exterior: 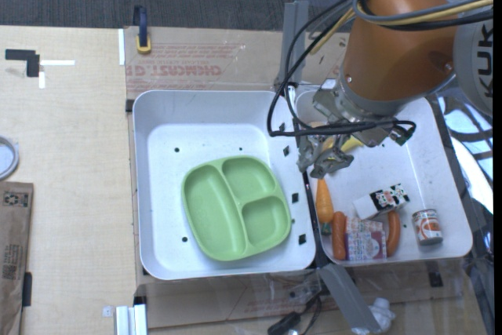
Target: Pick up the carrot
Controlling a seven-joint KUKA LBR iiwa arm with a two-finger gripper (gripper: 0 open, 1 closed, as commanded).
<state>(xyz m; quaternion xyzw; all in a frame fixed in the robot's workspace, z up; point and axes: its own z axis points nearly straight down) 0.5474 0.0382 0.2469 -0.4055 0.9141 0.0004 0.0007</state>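
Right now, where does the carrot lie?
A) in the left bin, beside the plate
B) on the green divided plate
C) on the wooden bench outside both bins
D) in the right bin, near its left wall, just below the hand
D: the carrot lies in the right bin by its left wall, just under the hand, while the green plate sits in the left bin.

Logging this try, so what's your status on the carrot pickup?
Tool low over carrot, grip unclear. Carrot lies in right bin, left wall side. Packet close below.
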